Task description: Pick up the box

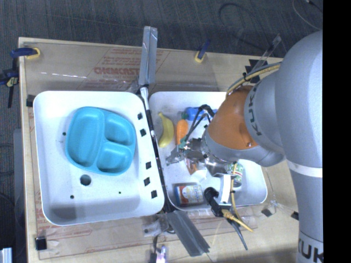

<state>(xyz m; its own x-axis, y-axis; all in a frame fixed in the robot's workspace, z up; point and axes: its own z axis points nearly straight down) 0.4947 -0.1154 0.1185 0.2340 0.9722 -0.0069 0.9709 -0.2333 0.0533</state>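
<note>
My gripper (184, 153) is low in the right bin (255, 186), near its middle, reaching in from the right under the orange wrist band (233, 127). Just below it a small brownish-orange item (193, 166) pokes out; it may be the box, but the arm hides most of it. I cannot make out whether the gripper touches it.
A yellow banana (164, 130), an orange carrot-like piece (181, 130) and a blue item (191, 113) lie at the right bin's far left. A labelled can (189, 193) lies on its side at the near edge. The left bin (49, 190) holds a blue divided plate (101, 140).
</note>
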